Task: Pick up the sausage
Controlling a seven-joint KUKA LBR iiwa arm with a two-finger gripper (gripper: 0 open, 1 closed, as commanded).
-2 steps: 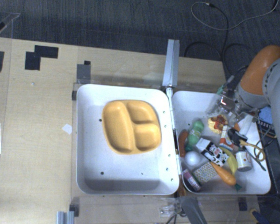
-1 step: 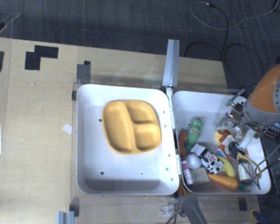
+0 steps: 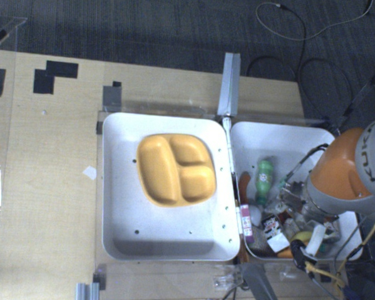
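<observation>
The sausage point(image 3: 244, 182) is a small reddish-brown piece lying along the left wall of the right bin point(image 3: 263, 139), just left of a green bottle point(image 3: 264, 179). My arm, with its orange band point(image 3: 340, 170), reaches in from the right and hangs over the right half of that bin. The gripper point(image 3: 290, 203) is low among the clutter to the right of the bottle, roughly a bottle's width away from the sausage. Nothing shows held in it.
A yellow three-compartment tray point(image 3: 176, 169) lies in the left bin point(image 3: 119, 193). The near part of the right bin holds a pink-capped tube point(image 3: 246, 219), a white card point(image 3: 278, 242), an orange item point(image 3: 285, 252) and small dark pieces. Cables trail at the lower right.
</observation>
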